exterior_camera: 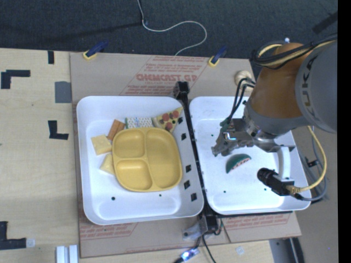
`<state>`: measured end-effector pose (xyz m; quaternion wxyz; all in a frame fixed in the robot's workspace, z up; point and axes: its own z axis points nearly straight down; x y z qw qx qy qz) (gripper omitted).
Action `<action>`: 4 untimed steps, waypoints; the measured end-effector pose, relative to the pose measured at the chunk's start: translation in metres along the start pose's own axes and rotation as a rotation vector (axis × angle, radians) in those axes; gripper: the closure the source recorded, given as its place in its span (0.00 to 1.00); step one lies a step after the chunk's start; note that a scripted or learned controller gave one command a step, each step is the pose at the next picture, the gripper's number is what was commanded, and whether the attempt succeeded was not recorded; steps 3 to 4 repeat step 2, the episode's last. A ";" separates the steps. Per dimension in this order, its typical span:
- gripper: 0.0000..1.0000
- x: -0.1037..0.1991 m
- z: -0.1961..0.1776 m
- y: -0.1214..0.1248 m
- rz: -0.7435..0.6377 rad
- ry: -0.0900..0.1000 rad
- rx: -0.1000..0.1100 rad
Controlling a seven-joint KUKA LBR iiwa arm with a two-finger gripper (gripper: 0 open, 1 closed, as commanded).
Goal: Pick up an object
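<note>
The arm hangs over the right bin (pixel 216 196), its grey bulk and orange band covering that bin's far right corner, and the gripper (pixel 229 145) sits low near the bin's middle, toward the divider the two bins share. From here its dark metal parts run together, so I cannot tell how it is set. Just beside it, a little toward the near edge, lies a watermelon slice toy (pixel 238 161), green rind curved over a red face, flat on the white floor. Nothing is lifted, and whether the tool touches the slice is hard to say. I judge that slice to be the target, since it is the lone loose piece in this bin and the wrist is parked almost on it. The left bin (pixel 88 147) is crowded: a yellow divided plate (pixel 147 159) fills its centre, with crackers (pixel 102 144) tucked along the plate's left rim and a pizza slice toy (pixel 169 119) wedged toward the far right corner. Those pieces lie pressed against the plate, which would make them harder to pinch cleanly than the slice lying free.
</note>
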<state>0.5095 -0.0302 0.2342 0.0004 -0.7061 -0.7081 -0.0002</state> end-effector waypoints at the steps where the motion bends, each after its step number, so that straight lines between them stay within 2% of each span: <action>1: 1.00 0.000 0.020 0.001 0.002 -0.002 0.005; 2: 1.00 -0.007 0.008 -0.009 0.002 0.000 0.002; 4: 1.00 -0.007 0.008 -0.009 0.002 0.000 0.002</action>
